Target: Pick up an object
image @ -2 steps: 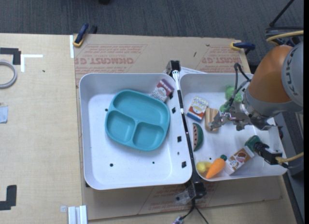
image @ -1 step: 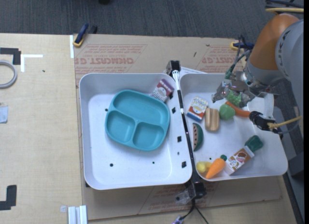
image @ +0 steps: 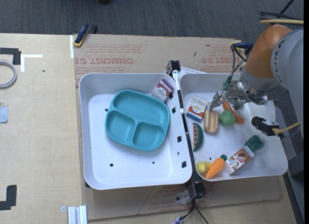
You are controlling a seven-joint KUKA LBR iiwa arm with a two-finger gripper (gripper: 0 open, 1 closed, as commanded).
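Starting nearest the camera, the right bin [image: 270, 167] holds a carrot [image: 216, 167] beside something yellow [image: 203, 166], a small bottle with a green cap [image: 244, 153] and a watermelon slice [image: 196, 136]. Farther in lie a wooden block [image: 211, 121], a green ball [image: 226, 118] and a small carton [image: 197, 108]. The gripper [image: 223, 98] hangs just above the block and ball, its fingers apparently spread with nothing between them, though the slant makes this hard to read. The approach seems in hand; next comes a descent onto one object and a close. The left bin [image: 96, 170] bears a teal tray [image: 137, 120].
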